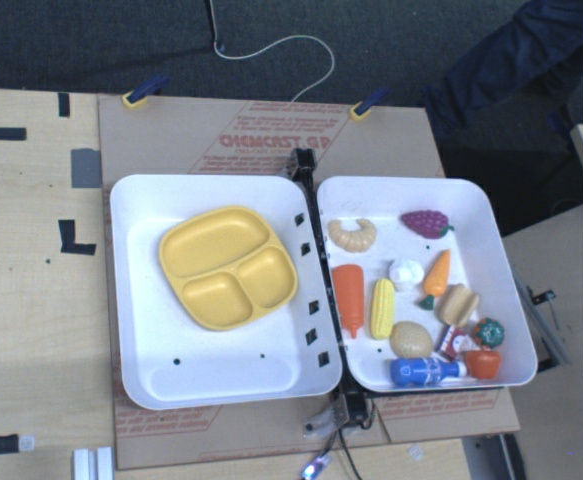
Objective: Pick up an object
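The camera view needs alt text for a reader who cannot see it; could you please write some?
Two shallow white bins sit side by side on a bench: the left bin holds a yellow divided plate, and the right bin holds toy foods, among them purple grapes, a corn cob and a blue bottle.

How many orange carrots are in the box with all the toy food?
2. A big carrot lies by the right bin's left wall; a small carrot lies near the middle, below the grapes. Others could hide under the pile.

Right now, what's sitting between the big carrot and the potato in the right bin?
In the camera view, the yellow corn cob stands between the big carrot and the potato, just right of the carrot and up-left of the potato.
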You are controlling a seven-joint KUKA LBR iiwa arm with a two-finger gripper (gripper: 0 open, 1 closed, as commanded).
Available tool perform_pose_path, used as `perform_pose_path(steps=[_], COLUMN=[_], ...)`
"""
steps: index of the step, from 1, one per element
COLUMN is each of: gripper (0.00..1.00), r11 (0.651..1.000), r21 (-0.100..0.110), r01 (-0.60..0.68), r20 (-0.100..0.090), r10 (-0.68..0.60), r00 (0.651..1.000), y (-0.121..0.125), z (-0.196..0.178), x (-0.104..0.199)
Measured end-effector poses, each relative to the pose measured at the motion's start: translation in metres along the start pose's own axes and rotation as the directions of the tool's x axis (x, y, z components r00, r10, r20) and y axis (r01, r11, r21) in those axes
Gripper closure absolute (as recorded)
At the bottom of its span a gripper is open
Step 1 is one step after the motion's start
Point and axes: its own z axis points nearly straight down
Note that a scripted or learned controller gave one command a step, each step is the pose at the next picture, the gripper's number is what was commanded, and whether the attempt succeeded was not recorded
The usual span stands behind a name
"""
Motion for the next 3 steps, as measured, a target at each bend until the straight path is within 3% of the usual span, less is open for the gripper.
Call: perform_pose_path(steps=[3], gripper=[1.00], r11=[1.000], r21=[0.004], r01=[-0.001], r20=[-0.003], r10=[0.001], r00=[1.000], y=[-0.001], z=[0.054], x=[0.001])
